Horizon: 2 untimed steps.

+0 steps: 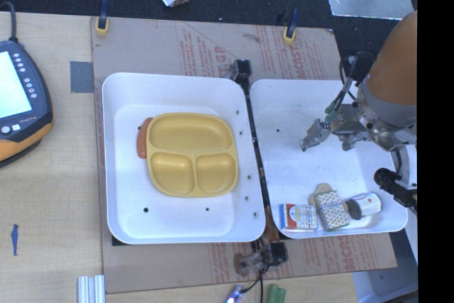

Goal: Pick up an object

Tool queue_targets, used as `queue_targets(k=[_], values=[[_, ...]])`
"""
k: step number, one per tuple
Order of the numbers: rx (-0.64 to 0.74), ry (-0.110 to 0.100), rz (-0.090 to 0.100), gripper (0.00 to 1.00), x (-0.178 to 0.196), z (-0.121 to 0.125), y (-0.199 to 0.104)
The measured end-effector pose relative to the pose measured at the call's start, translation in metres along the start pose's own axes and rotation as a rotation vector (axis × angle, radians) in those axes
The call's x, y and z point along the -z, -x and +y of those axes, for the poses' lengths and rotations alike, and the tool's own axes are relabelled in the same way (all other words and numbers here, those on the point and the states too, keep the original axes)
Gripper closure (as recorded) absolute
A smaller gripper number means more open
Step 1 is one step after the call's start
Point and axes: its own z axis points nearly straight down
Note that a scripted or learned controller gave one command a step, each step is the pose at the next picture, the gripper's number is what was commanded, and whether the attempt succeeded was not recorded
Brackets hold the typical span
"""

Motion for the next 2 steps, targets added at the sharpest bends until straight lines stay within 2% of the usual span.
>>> queue_targets(k=[1, 2], values=[[0.001, -0.001, 0.0, 0.0, -0.12, -0.048, 0.019], [-0.002, 0.002, -0.002, 0.0, -0.089, -0.016, 0.113]])
